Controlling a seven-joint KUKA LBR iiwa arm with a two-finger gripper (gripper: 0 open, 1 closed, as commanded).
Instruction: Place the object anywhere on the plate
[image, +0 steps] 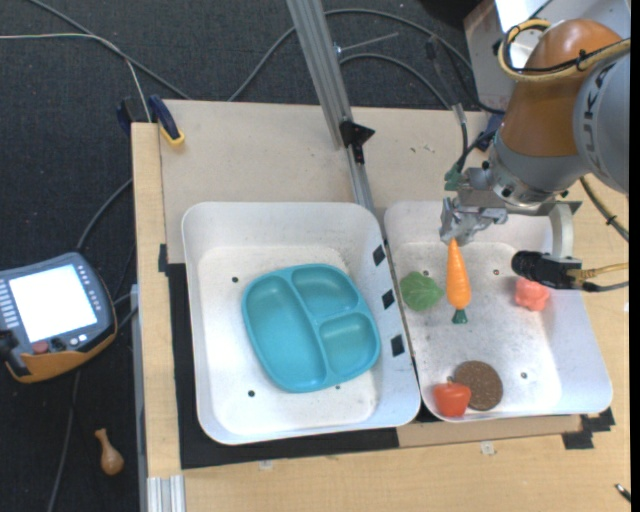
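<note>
At the near edge of the right bin (585, 375) lie a red tomato (452, 399) and, touching it, a flat brown disc (480, 384) with a rough, grainy face. Farther in, the carrot (458, 280) hangs upright at mid-bin: a smooth orange cone, thick end up, tapering to a small dark green tip just over the bin floor. The claw (462, 231) pinches its thick end, fingers closed narrowly on it. Just left of the carrot sits a crinkled green leafy lump (421, 292); well to its right, a soft pink lump (532, 294) rests beside a black fitting. The teal plate (312, 326), glossy plastic with three rounded compartments, lies tilted in the left bin (215, 290), apart from everything else.
</note>
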